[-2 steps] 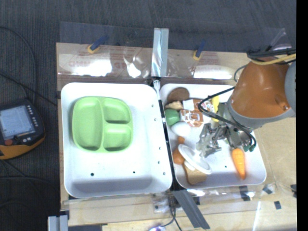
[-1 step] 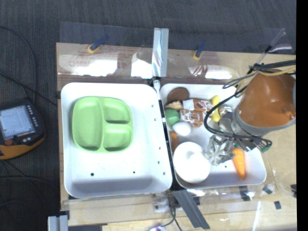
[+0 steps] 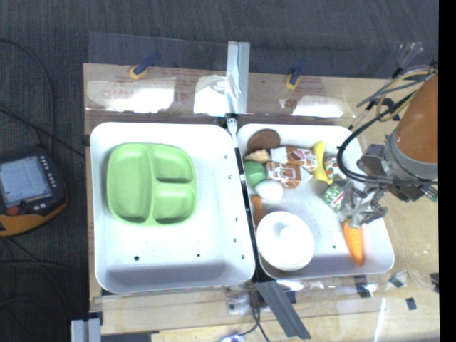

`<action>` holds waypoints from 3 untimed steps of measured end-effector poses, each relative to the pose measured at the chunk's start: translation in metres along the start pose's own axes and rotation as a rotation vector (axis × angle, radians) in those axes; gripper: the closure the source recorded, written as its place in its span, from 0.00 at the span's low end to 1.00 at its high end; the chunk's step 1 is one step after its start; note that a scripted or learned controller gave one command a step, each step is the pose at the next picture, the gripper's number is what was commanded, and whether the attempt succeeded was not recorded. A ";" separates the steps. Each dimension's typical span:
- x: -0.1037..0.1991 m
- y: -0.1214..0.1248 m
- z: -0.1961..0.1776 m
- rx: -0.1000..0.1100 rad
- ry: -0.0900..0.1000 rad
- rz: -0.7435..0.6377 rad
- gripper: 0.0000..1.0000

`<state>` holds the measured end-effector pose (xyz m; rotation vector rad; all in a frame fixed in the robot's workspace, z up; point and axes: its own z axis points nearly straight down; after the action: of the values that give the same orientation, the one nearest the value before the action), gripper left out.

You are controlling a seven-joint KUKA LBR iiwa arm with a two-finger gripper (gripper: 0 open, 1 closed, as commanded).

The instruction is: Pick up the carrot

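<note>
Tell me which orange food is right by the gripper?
The carrot at the right bin's right edge, just below the gripper; the other orange piece lies far left.

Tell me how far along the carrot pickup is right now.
Done: the gripper has reached the right bin and sits right at the top end of the carrot. In hand: lining up for a grasp, though I can't tell whether it has hold of the carrot. Left: the carrot lies on the bin floor near the right wall, beside the white bowl, so gripping and lifting are not yet done.
</note>
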<state>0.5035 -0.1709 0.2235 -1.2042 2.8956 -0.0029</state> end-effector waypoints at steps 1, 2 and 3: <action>-0.024 0.031 -0.009 -0.005 0.000 -0.311 1.00; 0.033 -0.009 0.132 0.002 0.001 -0.570 1.00; 0.003 0.021 0.011 0.003 -0.002 -0.443 1.00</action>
<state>0.4868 -0.1585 0.2127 -1.8097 2.5588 -0.0075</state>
